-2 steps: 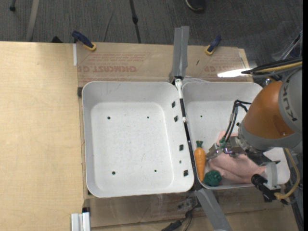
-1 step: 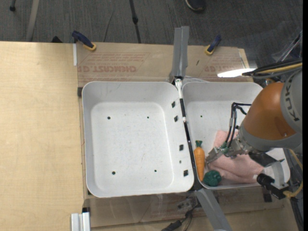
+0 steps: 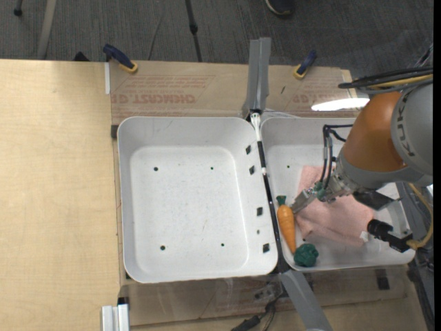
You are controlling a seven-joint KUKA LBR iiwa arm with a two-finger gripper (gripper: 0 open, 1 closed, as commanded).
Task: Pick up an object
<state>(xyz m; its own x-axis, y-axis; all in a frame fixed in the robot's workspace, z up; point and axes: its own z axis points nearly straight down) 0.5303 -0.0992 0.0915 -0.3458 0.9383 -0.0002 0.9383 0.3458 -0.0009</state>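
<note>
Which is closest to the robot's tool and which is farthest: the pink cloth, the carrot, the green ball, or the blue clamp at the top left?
Measured from the tool in the right bin:
1. Pink cloth, right under and beside it.
2. Carrot, by the bin's left wall.
3. Green ball, at the bin's near edge.
4. Blue clamp, far off on the cardboard's top left corner.

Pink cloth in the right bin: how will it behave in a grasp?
The pink cloth lies rumpled, so it is probably floppy and would drape. It likely weighs little. Its edge sits by the carrot, so dragging might nudge that.
</note>
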